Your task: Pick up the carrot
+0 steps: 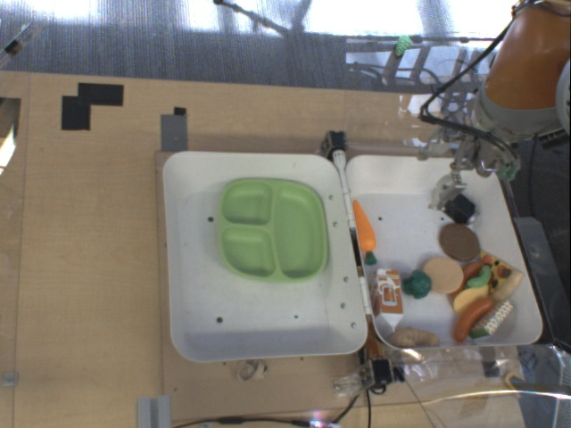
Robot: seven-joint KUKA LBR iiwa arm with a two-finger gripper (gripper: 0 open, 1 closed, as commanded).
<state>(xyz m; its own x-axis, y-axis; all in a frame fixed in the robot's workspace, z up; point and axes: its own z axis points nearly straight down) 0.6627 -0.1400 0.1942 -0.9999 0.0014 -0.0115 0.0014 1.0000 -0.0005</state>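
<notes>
The carrot (362,226) is orange with a small green end. It lies lengthwise against the left wall of the right bin (406,175), its green end pointing toward the front. My gripper (444,191) hangs over the back of the right bin, to the right of the carrot and well clear of it. Nothing shows between gripper and carrot but bare bin floor.
Food toys crowd the right bin's front half: a brown disc (459,242), a tan round piece (442,275), a green broccoli (417,283), a brown carton (387,292), a sausage (473,317) and a pizza slice (501,275). A green divided plate (272,228) sits in the left bin (192,328).
</notes>
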